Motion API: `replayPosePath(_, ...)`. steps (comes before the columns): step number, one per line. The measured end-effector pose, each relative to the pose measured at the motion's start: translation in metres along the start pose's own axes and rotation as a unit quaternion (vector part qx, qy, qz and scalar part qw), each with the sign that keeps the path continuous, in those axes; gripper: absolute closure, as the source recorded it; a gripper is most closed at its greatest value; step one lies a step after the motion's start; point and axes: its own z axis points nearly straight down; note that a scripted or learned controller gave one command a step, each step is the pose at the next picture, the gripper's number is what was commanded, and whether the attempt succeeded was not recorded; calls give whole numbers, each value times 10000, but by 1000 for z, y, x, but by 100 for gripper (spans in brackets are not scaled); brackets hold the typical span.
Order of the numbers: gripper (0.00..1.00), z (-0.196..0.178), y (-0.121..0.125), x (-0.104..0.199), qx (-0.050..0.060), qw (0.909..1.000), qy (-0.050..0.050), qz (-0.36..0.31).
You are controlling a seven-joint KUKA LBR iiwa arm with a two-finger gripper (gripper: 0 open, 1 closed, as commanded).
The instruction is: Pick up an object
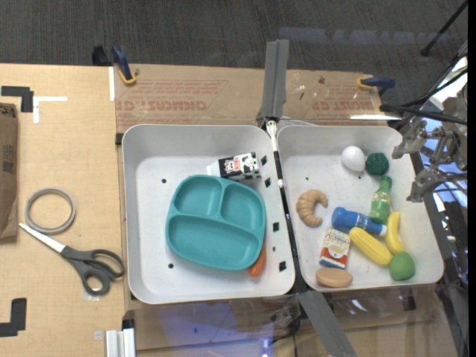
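While the round brown bun (334, 277) and yellow plastic corn cob (370, 245) lie nearest in the right white bin (427, 233), the tool (418, 162) hovers over its far edge; its grip I cannot tell, so descent comes next

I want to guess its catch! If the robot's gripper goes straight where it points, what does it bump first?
Probably bare floor of the right shallow white bin. The gripper seems to point down near the bin's right wall, beside the small green plastic bottle; depth is unclear.
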Motion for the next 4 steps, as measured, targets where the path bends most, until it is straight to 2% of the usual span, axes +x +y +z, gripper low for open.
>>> replayPosePath(1, 0, 149, -35, 59, -2, 9999, 3, -139)
replayPosePath(2, 0, 191, -34, 74, -4, 9990, 5, 450)
replayPosePath(3, 0, 191, 63, 76, -4, 9999, -1, -113)
replayPosePath(4, 0, 191, 89, 15, 0, 9999, -4, 171)
